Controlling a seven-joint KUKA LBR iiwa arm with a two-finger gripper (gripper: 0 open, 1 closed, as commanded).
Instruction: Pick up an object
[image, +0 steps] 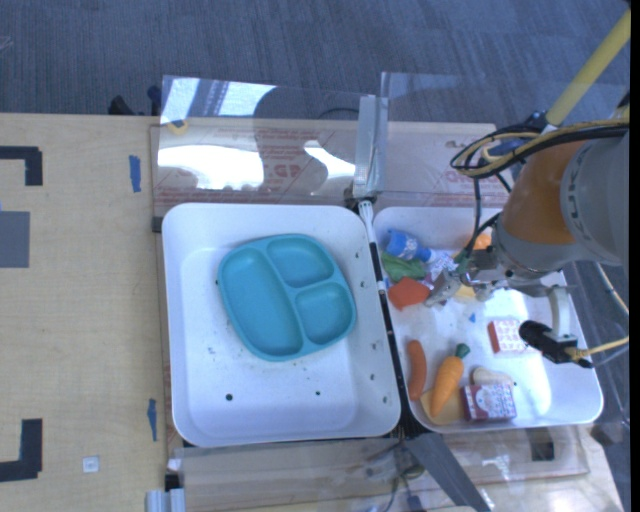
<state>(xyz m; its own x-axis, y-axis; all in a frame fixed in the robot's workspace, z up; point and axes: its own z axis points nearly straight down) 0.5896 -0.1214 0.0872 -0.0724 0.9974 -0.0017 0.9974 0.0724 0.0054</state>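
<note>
The arm (548, 205) reached in from the right and hung low over the upper middle of the right bin (565, 398). Its jaws sat just above the bin floor, close to a red-orange lump (407, 293) on their left. Metal parts crowded together there, and I could not tell whether the jaws were spread or pressed together; nothing was seen between them.

All the loose things lay in that right bin. By its upper left corner lay a blue-and-white piece (404, 243), with a green piece (400, 268) just below it and the red-orange lump below that. Lower down, near the dividing wall, a small orange sausage shape (416, 367) lay beside a carrot (447, 378) with a green top. Right of the carrot were a beige piece (491, 377) and a red-and-white carton (489, 402) at the front edge. Another small red-and-white box (505, 335) lay further up, right of centre.

The left bin (200, 400) held one thing — a blue divided plate (288, 295), flat and slightly turned. Both bins stood side by side on the pale counter (80, 300).
</note>
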